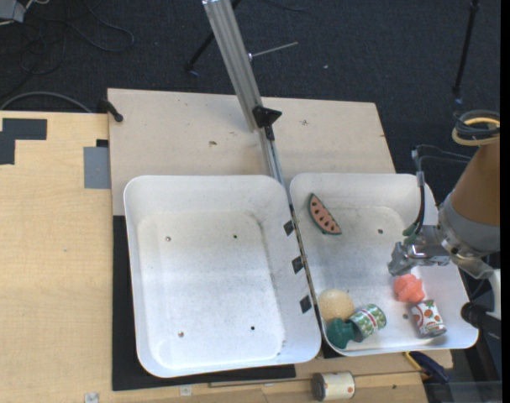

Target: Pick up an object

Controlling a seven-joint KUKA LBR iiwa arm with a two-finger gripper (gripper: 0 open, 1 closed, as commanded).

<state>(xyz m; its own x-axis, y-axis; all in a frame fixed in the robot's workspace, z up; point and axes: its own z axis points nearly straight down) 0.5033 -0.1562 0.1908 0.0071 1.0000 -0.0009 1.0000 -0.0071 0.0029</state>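
The gripper (403,259), its opening impossible to tell, hovers just above the small, probably soft orange-red lump (409,288); pinch its middle.

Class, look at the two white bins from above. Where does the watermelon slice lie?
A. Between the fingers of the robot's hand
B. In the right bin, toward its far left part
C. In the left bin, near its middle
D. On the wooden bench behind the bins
B: the watermelon slice lies on the floor of the right bin, near the divider and apart from the hand on that bin's right side.
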